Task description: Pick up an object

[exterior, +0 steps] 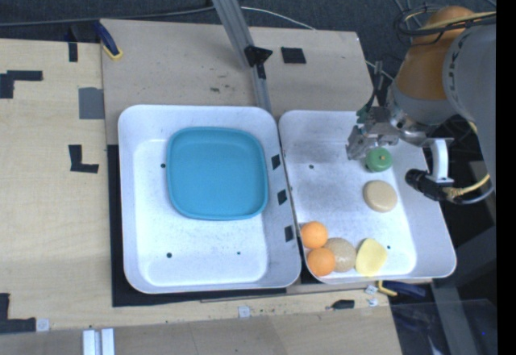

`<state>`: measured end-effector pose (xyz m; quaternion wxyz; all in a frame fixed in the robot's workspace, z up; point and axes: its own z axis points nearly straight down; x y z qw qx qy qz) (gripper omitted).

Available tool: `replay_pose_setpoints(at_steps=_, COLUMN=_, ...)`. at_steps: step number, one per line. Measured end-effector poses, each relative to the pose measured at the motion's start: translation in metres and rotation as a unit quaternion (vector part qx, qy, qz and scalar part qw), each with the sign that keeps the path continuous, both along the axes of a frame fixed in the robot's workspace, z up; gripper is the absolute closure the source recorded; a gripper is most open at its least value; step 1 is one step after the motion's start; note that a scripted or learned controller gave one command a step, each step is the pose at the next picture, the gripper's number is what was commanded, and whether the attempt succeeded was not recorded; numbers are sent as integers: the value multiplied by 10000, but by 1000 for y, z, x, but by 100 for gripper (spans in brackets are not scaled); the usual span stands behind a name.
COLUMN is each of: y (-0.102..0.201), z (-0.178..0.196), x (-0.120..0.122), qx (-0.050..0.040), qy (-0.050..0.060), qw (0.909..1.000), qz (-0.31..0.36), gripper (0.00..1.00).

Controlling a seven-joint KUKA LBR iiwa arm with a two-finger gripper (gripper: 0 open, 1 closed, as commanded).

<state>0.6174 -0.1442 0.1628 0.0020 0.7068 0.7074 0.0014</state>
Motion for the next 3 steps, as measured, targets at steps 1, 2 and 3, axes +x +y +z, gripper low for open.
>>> replay_pose_setpoints(at_steps=1, y=2, z=47, x=-8, qx=1, qy=5, qw=10000, qz=-3, gripper=100)
replay_pose_setpoints(at_steps=2, y=2, z=65, x=-7, qx=4, qy=18, qw=10000, qz=-3, gripper=100)
replay_pose_setpoints(at_steps=3, y=50, z=75, x=-24, qx=9, qy=21, qw=10000, qz=15, gripper=100)
